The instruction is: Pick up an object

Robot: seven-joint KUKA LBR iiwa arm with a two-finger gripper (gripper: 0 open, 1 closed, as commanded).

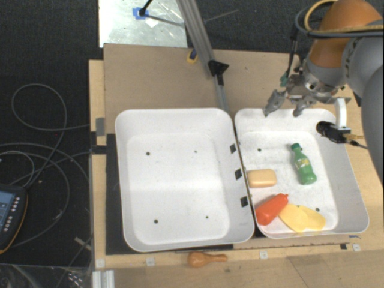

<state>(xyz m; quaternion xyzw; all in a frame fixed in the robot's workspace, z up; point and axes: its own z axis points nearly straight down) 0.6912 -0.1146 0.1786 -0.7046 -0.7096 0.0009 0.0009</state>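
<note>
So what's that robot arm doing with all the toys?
The arm's pincer hangs open above the far edge of the right bin, holding nothing. It is meant to pick something up. In that bin lie a green bottle, a tan block, a red piece and a yellow piece. The left bin sits alongside, and an orange-brown toy lies on the bench in front of the bins.

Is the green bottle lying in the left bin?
No, the green bottle lies in the right bin, above the yellow piece and beside the tan block.
</note>
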